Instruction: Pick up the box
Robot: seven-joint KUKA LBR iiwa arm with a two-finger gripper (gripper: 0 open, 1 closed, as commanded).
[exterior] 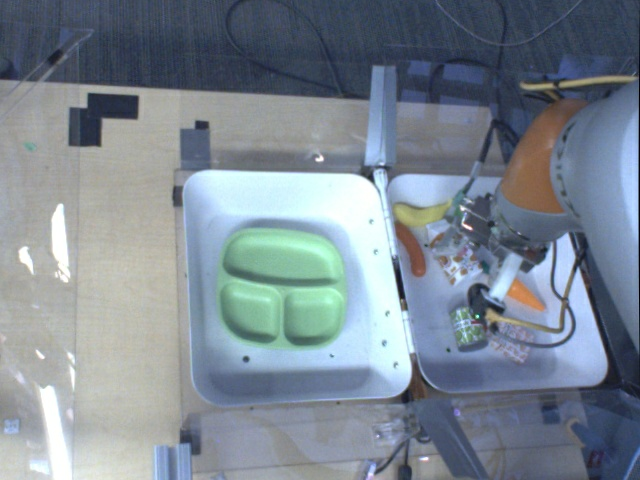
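Observation:
The box is a small white carton with colourful print, lying flat in the right bin near its middle left. My gripper hangs just over the box's upper right corner, below the grey wrist and orange band that come in from the right. The arm covers part of the box's far edge, and I see nothing lifted off the bin floor.
A banana and a red-orange sausage lie left of the box. A green can, a carrot and a patterned packet lie toward the front. The left bin holds a green divided tray.

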